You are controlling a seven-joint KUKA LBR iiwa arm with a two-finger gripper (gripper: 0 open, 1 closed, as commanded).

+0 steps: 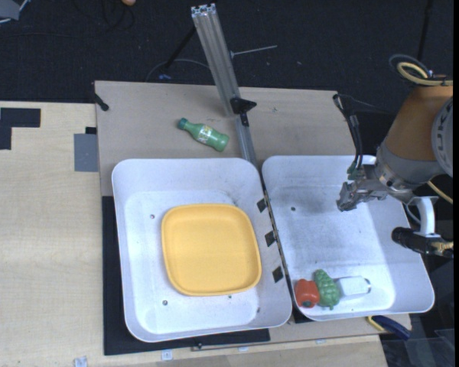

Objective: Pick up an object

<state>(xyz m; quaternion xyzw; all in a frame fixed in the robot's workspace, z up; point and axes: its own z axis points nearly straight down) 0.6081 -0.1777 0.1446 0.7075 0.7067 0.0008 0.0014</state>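
Desk (314, 113) is topped w/ two white bins side by side. Left bin (130, 205) is occupied by a yellow plate (211, 248), lying flat approx. mid-bin. Right bin (402, 281) has a small cluster at its near edge: red item (307, 293), green item (328, 290) touching it, white item (354, 286) just beside. Green bottle (204, 134) is left lying on the desk behind the bins. Gripper (349, 201) is seen above the right bin's far part, well apart from the cluster; nothing is seen in it, open/closed state can't be told. Pick is judged not yet done: approach and grasp remain.
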